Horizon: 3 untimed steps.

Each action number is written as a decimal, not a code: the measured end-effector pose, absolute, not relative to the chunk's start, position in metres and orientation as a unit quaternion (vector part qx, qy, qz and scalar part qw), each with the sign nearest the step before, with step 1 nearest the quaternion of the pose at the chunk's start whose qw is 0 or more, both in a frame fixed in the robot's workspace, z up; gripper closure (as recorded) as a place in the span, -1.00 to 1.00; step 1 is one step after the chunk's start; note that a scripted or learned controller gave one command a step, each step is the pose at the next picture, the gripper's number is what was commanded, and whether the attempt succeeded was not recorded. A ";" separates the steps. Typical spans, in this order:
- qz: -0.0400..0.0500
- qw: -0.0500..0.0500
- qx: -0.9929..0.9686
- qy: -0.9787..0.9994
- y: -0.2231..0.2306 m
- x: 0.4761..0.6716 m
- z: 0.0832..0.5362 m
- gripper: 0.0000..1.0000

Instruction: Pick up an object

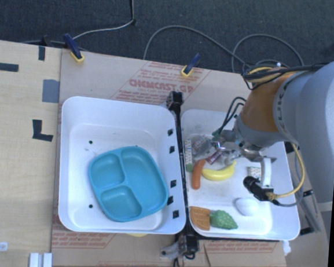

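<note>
Lowering the gripper (216, 153) into the right bin (283, 227), you are close over the yellow banana (221, 173) and the orange carrot (197, 174), which lie just beside each other. You cannot tell from this slant how wide it stands or whether it has anything. Centre on 1 piece; both look smooth, rounded plastic and may roll. A crinkly clear wrapper (198, 144) sits near. The left bin (72, 151) bears a glossy blue 3-compartment plate (128, 182).
</note>
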<state>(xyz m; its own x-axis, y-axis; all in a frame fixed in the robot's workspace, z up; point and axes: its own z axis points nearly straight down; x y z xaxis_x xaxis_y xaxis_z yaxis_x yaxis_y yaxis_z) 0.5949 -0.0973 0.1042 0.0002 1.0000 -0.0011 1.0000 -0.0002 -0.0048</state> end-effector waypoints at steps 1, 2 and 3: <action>0.002 -0.003 -0.708 -0.706 -0.098 0.617 0.086 -1.00; 0.002 -0.002 -0.707 -0.707 -0.097 0.617 0.096 1.00; 0.002 -0.002 -0.707 -0.707 -0.097 0.617 0.096 -1.00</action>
<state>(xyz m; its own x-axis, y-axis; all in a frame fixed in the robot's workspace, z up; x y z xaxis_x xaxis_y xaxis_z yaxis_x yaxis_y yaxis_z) 0.6168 -0.0972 0.0958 0.0009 1.0000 -0.0056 1.0000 -0.0009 0.0012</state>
